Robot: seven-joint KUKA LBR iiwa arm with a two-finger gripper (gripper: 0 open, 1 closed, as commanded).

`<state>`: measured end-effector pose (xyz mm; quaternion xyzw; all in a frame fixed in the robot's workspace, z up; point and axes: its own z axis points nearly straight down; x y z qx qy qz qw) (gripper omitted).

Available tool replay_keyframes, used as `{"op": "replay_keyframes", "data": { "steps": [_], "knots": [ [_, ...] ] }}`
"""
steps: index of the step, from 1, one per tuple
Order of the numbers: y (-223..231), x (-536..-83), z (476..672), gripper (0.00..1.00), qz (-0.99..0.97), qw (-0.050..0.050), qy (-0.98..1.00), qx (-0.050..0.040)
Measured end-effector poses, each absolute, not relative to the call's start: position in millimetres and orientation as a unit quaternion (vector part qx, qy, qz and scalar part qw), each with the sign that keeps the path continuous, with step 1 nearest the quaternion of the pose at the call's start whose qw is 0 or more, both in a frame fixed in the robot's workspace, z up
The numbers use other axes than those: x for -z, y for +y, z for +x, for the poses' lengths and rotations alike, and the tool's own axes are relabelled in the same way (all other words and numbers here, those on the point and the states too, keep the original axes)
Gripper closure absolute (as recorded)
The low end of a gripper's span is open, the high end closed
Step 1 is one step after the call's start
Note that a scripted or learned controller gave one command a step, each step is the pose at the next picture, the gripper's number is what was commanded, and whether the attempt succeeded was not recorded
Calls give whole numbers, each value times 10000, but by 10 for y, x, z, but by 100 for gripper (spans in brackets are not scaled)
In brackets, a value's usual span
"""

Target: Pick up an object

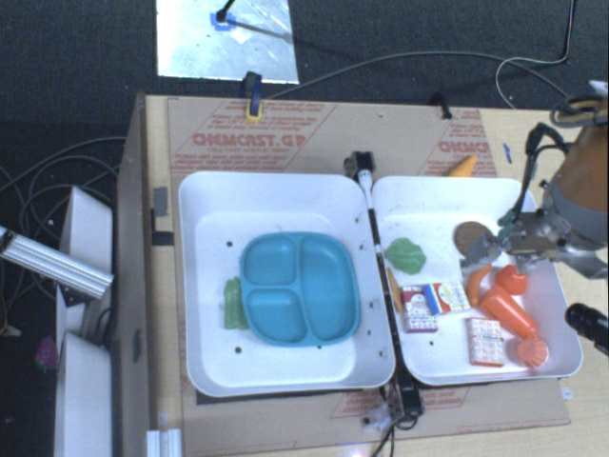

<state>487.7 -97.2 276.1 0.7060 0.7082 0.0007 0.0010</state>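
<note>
the arm (582, 174) reaches in from the right, gripper (495, 246) lowered.

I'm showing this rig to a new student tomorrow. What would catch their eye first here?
Probably the blue divided plate in the middle of the left bin, with a green piece at its left edge. Next, the clutter in the right bin: an orange bottle, small cartons, and the gripper over them.

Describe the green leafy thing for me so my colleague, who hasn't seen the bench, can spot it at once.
Look at the right bin of the two white bins. Near its left wall, about halfway down, lies a small green leafy piece. It is the only green thing in that bin; its neighbours are small printed boxes and orange pieces.
</note>
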Motion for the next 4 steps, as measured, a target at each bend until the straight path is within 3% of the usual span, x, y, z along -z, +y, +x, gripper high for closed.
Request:
{"op": "replay_keyframes", "data": {
  "steps": [2, 3, 4],
  "knots": [
    [-1944, -890, 5024, 0, 7071, 3, 7071, 2],
    [-1939, -997, 5036, 100, 7065, 14, 7077, -10],
    [-826, -863, 5266, 100, 7057, 20, 7085, -27]
  ]
}}
